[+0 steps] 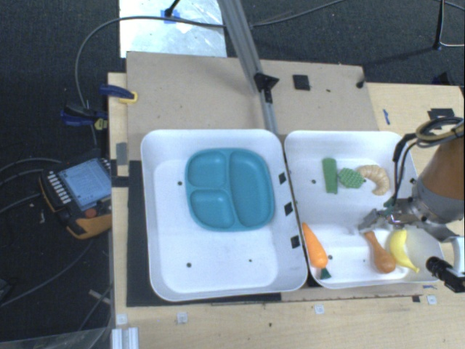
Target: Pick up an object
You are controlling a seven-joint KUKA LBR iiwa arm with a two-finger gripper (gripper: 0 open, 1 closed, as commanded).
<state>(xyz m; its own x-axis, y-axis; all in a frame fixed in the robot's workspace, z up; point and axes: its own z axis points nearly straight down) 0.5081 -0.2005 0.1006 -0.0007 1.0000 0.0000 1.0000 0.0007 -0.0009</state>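
The hand (383, 222) (fingers' spread unclear) hangs low beside the banana (400, 248) and drumstick (378, 252).

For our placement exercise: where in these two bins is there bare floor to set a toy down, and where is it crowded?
Bare: left bin below the blue plate; right bin between carrot and green stick. Crowded: near the hand, banana.

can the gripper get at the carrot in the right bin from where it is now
Probably yes. The carrot lies alone by the right bin's left wall, with bare floor between it and the gripper. That wall could crowd one finger.
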